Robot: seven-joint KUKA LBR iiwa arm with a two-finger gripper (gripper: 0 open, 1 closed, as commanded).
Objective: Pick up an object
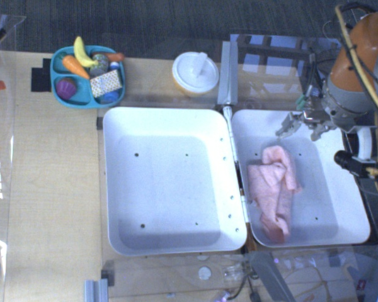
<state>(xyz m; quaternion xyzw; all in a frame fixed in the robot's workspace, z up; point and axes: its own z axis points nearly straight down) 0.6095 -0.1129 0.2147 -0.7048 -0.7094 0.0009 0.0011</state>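
A crumpled pink cloth [274, 190] lies in the right bin [340, 228], stretching from the bin's middle toward its near wall. My gripper [300, 131] hangs over the far part of that bin, just beyond the cloth's far end and a little to its right. Its two fingers [284, 129] are spread apart with nothing between them, so it is open. The grey arm with its orange band [359, 49] reaches in from the right.
The left bin [113, 168] lies beside the right one, with a hinged seam [237, 168] between them. A blue tray [63, 99] of toy food and a white lidded bowl [195, 72] stand on the bench behind the left bin.
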